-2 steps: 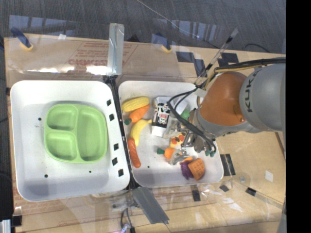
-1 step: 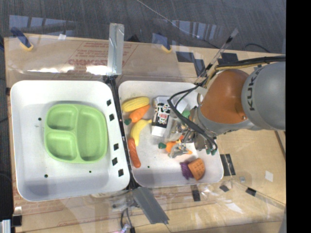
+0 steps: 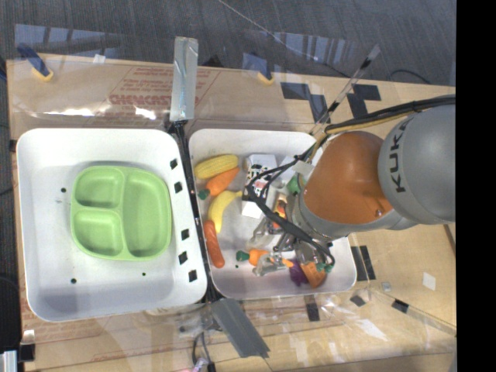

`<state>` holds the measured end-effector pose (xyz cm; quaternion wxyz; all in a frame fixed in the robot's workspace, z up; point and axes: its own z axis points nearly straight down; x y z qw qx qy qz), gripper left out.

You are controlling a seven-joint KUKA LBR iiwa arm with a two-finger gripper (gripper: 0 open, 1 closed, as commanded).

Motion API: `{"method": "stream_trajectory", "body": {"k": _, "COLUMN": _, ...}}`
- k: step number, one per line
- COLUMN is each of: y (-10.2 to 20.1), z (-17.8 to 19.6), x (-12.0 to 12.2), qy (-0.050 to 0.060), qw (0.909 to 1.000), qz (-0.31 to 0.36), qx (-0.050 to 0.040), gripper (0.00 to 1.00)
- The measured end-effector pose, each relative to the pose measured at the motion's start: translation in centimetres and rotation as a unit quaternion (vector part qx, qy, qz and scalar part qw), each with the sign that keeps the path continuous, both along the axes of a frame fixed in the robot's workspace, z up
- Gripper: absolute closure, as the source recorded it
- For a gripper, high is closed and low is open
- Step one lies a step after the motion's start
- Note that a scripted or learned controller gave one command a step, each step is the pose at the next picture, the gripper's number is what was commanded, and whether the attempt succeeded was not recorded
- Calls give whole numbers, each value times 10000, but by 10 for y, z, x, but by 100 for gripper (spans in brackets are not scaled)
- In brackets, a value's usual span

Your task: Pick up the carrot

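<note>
The arm (image 3: 364, 184) hangs over the right bin (image 3: 232, 289); whether the gripper (image 3: 271, 260) (half hidden by cables) grips anything cannot be told. The carrot (image 3: 222, 180) lies up-left of it, so it should lift clear first.

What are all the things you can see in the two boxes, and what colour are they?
left bin: 1, white, left side of bench
divided plate: 1, light green, inside left bin
right bin: 1, white, right of the left bin
corn cob: 1, yellow, top left of right bin
carrot: 1, orange, just below the corn cob
banana: 1, yellow, below the carrot
sausage: 1, red-orange, along left wall of right bin
small toys: several, purple, orange, green, under the arm, hard to tell apart
arm: 1, grey with orange band, over right bin
tool: 1, dark, low in right bin
</note>
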<state>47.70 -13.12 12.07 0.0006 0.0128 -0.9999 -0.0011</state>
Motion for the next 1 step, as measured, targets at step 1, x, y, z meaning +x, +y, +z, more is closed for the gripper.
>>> {"method": "stream_trajectory", "body": {"k": 1, "y": 9, "z": 142, "x": 11, "qy": -46, "qw": 9922, "qz": 1248, "qx": -24, "gripper": 100}}
